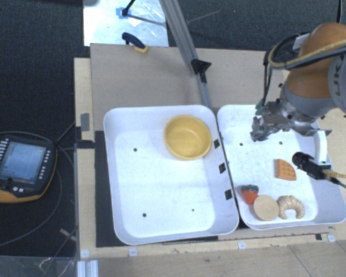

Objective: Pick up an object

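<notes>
Hovering over bare floor of the right shallow white plastic bin (236,126), gripper (262,128); fingers' state impossible to tell. Well apart from it, orange waffle-like wedge (285,170), tan croissant (292,206). Likely risk: closing on nothing.

A tan bench (144,79) stands on dark carpet (29,51). A grey metal pole (181,30) slants across the bench's far side, ending in a black clamp (200,67). A blue-and-yellow clip (135,41) sits at the bench's far edge. Beyond it lies a bright, shiny patch of floor (112,10). On the carpet to the left rests a control pendant (18,167) with a lit screen, its cable (63,133) trailing toward the bench.
</notes>
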Controlling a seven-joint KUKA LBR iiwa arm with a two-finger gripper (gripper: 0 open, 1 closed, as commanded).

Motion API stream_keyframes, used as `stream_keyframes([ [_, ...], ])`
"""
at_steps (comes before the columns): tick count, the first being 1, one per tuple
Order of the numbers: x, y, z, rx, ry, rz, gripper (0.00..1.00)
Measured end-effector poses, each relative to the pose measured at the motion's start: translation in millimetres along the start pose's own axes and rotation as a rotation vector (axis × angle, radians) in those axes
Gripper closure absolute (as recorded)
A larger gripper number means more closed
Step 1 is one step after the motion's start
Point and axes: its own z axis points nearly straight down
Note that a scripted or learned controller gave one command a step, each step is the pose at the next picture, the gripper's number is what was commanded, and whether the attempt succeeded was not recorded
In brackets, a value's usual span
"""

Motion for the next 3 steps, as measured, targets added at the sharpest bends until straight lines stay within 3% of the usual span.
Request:
stream_keyframes([
  [2,98,17,15,0.001,0.000,0.001,1.00],
  [3,140,31,5,-0.001,0.000,0.002,1.00],
])
